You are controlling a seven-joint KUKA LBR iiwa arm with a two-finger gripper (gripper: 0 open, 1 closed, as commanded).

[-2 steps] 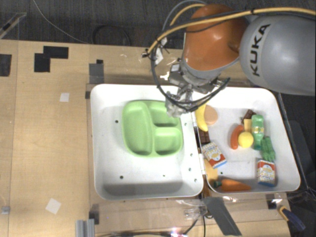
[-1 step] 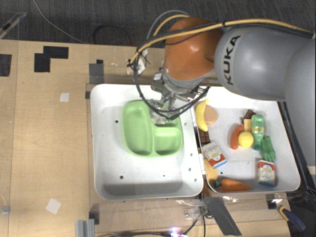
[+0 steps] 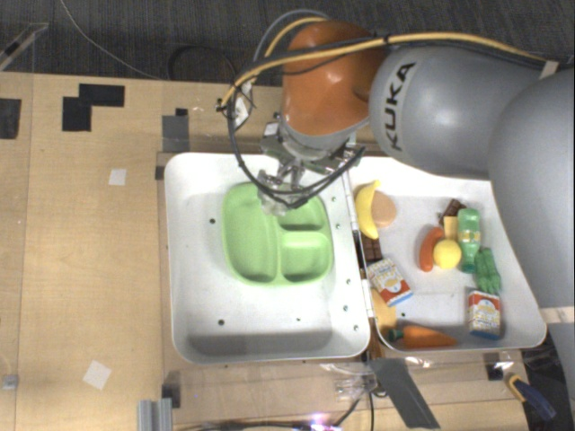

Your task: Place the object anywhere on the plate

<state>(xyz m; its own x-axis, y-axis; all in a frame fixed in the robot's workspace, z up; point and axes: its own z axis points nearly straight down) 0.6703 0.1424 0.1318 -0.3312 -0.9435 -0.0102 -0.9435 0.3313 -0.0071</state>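
A light green divided plate [image 3: 260,245] lies in the left white bin [image 3: 193,277], with one long compartment on its left and two smaller ones on its right. The arm comes in from the right, its orange band above the wrist. My gripper [image 3: 281,192] hangs over the far edge of the plate, near the divider between the compartments. A small pale shape sits at its tip, too unclear to name. The wrist and cables hide the far rim of the plate.
The right bin [image 3: 517,326] holds several toy foods: a banana [image 3: 365,210], a red fruit [image 3: 429,250], a lemon [image 3: 446,254], a green bottle [image 3: 469,227], a small carton [image 3: 389,282], a carrot [image 3: 428,337] and a can [image 3: 483,314]. The ridge between the bins [image 3: 352,268] runs just right of the plate.
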